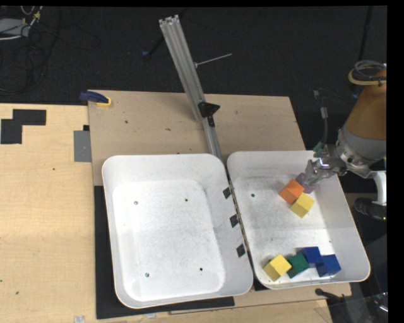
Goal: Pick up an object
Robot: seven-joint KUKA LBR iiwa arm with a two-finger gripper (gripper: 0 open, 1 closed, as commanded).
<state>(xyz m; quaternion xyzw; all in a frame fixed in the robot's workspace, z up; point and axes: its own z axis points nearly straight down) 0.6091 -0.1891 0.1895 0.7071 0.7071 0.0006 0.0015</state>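
You are looking down on two white bins lying side by side, the left bin point(126, 173) and the right bin point(265, 167). The gripper point(310, 178) is reaching in from the right and hanging just above an orange block point(291, 191), which is touching a yellow block point(303, 205). Near the front rim, another yellow cube point(276, 267), a green block point(298, 263) and two blue blocks point(320, 261) are sitting clustered together.

Metal rail point(187, 79) leaning across wooden board point(252, 120); blue clamp point(95, 97) sitting at board's far left corner; cables point(19, 19) lying top left.
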